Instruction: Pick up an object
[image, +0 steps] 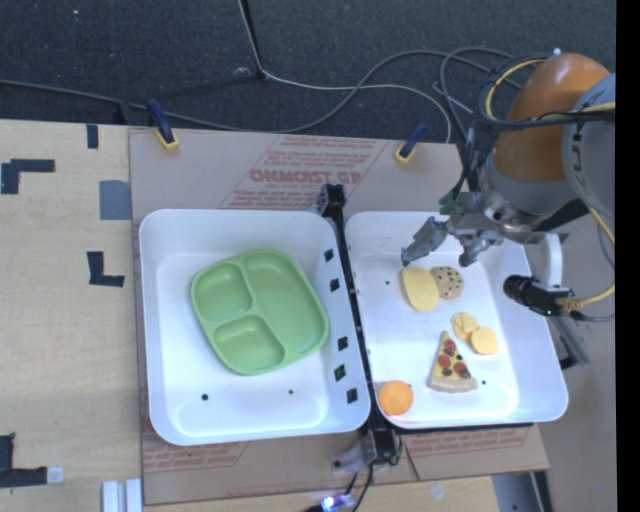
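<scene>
My gripper (441, 248) hangs open over the back of the right bin (520, 400), its two dark fingers spread apart with nothing between them. Just below it lie a pale yellow oval piece (421, 289) and a chocolate-chip cookie (448, 282), touching each other. Further toward the front are small yellow chips (473, 334), a pizza slice (452, 364) and an orange ball (396, 397) at the front left corner.
The left bin (160, 300) holds a green divided plate (260, 310). A black divider (345, 300) runs between the bins. Cables trail behind the bench, and yellow clamps (405, 152) hold the cardboard base at the back.
</scene>
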